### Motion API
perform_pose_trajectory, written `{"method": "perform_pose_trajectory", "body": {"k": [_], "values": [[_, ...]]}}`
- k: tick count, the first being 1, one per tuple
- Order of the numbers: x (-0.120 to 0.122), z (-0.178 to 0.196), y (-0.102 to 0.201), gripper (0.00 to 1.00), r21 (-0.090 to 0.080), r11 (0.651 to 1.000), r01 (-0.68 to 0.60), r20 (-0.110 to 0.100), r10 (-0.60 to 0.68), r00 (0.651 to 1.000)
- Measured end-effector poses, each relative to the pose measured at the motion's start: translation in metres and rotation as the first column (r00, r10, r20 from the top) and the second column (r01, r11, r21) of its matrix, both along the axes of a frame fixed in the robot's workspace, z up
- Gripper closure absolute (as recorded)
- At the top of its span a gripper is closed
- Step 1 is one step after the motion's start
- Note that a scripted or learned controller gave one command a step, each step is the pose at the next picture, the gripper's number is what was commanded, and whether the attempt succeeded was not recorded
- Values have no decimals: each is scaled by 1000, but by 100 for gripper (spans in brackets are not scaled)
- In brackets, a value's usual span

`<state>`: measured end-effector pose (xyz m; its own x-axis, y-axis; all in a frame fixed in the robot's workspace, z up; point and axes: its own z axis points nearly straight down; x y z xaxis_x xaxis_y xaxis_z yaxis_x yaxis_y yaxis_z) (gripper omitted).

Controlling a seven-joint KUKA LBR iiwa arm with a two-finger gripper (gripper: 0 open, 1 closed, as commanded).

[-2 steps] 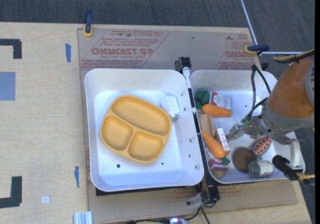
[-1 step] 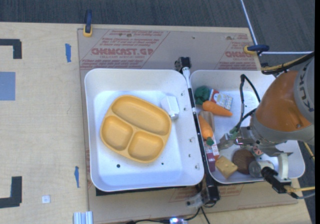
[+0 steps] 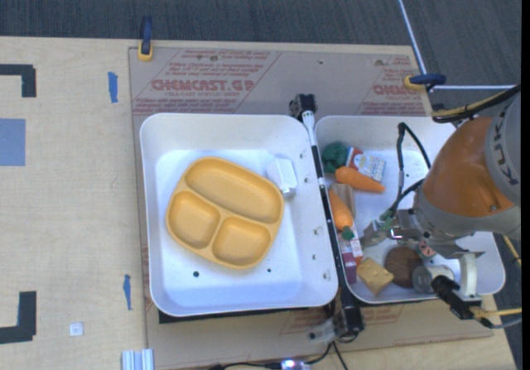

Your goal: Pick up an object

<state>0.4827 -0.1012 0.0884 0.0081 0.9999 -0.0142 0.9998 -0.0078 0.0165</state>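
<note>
Looking at the arm [image 3: 472, 178], it's hanging low over the right bin [image 3: 497, 273], so this reads as the reach-in step, nothing grabbed yet. The gripper [image 3: 396, 232] sits at 3 o'clock from the yellow tray [image 3: 225, 211]; can't tell its state. Next it needs to settle on something like the brown lump [image 3: 401, 264] at its 6 o'clock.

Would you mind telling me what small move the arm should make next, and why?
Probably a short descent toward the brown round object: the gripper hangs over the right bin just above it, apparently holding nothing, with a yellow block close beside.
</note>
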Motion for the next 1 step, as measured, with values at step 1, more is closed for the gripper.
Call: {"method": "perform_pose_trajectory", "body": {"k": [1], "values": [[0,0,1,0,-2,1000,1,1,-1,1000]]}}
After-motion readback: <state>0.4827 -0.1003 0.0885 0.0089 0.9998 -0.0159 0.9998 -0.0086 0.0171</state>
